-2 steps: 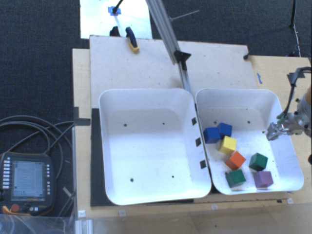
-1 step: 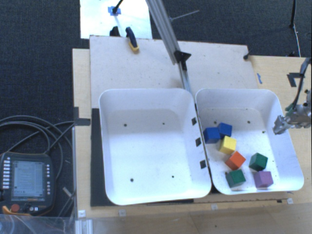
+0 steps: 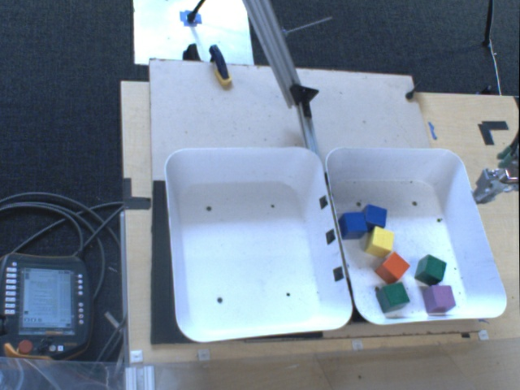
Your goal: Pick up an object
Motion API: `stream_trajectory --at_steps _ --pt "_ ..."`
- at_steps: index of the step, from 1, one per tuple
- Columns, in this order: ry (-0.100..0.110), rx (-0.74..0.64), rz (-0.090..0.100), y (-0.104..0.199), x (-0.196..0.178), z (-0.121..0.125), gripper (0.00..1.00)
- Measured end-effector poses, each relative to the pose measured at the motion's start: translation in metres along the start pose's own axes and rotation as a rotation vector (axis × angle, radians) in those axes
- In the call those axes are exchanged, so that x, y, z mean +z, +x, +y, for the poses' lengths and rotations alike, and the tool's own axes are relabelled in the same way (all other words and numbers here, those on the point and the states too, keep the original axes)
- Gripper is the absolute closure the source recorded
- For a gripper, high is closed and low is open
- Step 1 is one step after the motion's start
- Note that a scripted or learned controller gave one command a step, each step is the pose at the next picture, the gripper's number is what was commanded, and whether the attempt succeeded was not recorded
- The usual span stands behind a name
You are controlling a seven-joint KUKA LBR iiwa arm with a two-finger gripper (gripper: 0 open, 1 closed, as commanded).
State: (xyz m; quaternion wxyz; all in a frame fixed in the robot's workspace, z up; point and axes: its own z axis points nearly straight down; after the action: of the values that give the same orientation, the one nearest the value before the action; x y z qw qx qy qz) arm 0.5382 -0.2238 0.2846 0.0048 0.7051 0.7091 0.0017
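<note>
While beside bin (image 3: 479, 226), tool (image 3: 492, 184) aloft.

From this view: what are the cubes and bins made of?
Cubes, e.g. the yellow cube: probably painted wood or plastic; solid matte colours, crisp edges, no grain visible. Bins, e.g. the left bin: likely thin moulded plastic; smooth white, rounded corners, slight sheen.

- Illumination: bright, even, diffuse; light from above.
- Glare: both white bins (image 3: 244, 165) near overexposed, their floors washed to pale blue-white; pale panel (image 3: 191, 19) at top blown out.
- Shadows: soft, short, beneath the cubes (image 3: 392, 266) and along bin walls.
- Sharpness: moderate; slight softness overall, dark carpet (image 3: 65, 80) grainy.
- Colour: cool cast.
</note>
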Motion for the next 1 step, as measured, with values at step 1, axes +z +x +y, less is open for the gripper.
stream_trajectory --at_steps 1 --pt "0.007 -0.003 0.006 0.0471 -0.0013 -0.0071 1.0"
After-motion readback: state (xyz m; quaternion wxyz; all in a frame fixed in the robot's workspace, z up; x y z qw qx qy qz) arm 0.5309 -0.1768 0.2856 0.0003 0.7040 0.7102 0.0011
